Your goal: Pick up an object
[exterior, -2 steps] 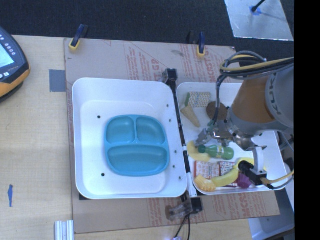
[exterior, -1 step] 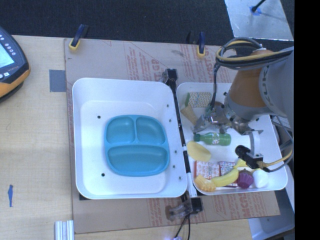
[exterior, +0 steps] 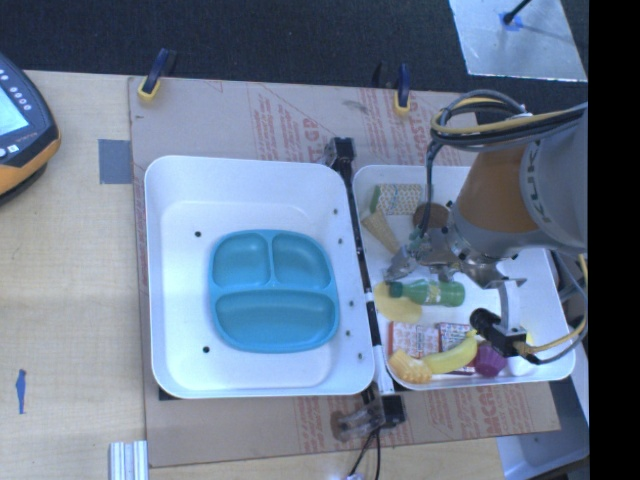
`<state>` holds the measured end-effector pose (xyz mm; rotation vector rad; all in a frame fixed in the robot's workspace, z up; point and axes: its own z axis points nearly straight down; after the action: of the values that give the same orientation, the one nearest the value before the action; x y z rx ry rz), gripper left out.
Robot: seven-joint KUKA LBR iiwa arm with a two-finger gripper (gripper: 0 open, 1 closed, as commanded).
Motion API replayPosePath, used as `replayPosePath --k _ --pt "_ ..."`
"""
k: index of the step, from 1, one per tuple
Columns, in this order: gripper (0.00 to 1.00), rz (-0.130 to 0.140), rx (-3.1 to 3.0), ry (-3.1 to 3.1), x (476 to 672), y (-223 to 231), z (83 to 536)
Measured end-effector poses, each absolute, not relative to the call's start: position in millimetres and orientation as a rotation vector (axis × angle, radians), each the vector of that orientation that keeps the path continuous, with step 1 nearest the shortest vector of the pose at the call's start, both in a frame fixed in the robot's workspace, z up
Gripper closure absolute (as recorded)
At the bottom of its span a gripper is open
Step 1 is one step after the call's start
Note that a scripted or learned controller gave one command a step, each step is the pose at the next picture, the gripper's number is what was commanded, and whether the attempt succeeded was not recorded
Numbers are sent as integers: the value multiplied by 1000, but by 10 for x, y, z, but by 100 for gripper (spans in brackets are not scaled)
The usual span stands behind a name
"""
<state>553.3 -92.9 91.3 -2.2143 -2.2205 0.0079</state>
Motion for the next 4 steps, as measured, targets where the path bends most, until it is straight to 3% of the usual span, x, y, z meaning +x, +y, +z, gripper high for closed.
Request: replayPosePath --k 1,2,3,4 --pt "0 1 -2216 -2227 5822 -947 921" --pt "0 7 -2214 -2221 5050 -960 917" --pt "0 0 -2216 -2227 5451 -980 937" --pt "0 2 -2215 -2227 5487 -976 918"
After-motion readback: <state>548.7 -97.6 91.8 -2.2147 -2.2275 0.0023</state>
